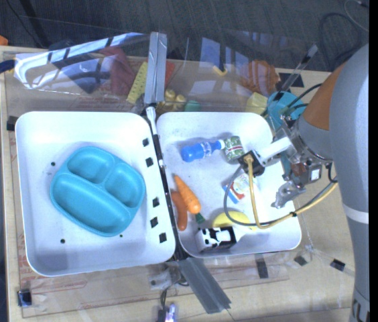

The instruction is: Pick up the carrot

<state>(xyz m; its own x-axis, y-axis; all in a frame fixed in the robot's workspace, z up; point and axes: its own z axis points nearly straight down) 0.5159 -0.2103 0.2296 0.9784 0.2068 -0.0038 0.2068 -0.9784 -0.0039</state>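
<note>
The carrot (187,194) is orange with a small green end and lies at a slant against the left wall of the right bin (206,123). A second orange piece (179,213) lies just to its left. My gripper (287,192) hangs over the right edge of this bin, well to the right of the carrot and apart from it. A yellow cable (253,206) loops beneath the gripper.
The right bin also holds a blue bottle (198,150), a small can (234,147), a white packet (238,188), a yellow object (232,218) and a black-and-white toy (216,237). A blue divided tray (98,188) lies in the left bin (35,129).
</note>
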